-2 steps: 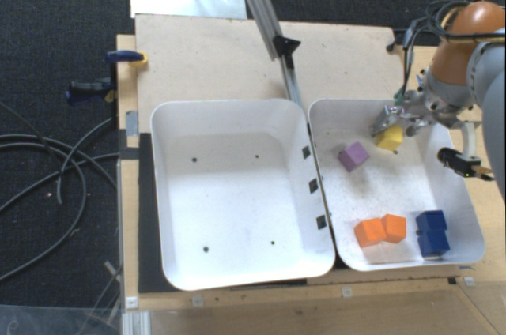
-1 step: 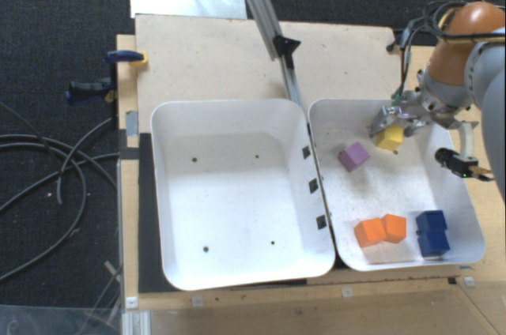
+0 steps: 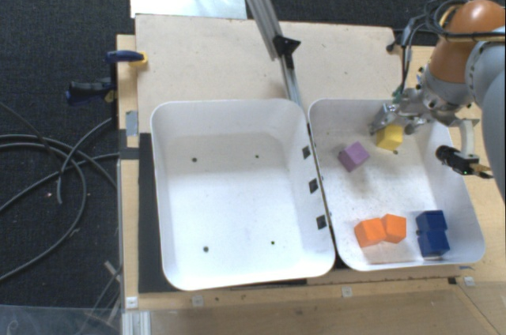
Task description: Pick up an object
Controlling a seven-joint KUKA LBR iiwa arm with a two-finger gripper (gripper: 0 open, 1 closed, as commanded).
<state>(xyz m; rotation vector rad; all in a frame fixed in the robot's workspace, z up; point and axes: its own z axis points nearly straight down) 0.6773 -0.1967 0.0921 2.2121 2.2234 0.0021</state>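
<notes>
Dark carpet surrounds a bench bearing two white bins; from the camera view, the yellow block [image 3: 390, 138] is seen at 12 o'clock in the right bin [image 3: 466, 246], beneath the gripper [image 3: 398, 118]. It is judged light, rigid and smooth, best taken across opposite flat faces. Whether the tool is open or closed on it cannot be told.

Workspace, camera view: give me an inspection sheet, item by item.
Surface: bench bearing a left bin and a right bin.
Job's things: in the right bin, yellow block, purple block, orange block, blue block.
Clutter: nothing seen.
Grippers: gripper over the right bin, at the yellow block; grasp unclear.
Cables: black cables on the floor, left.
Surroundings: dark carpet, blue clamp at the bench's left edge.
</notes>
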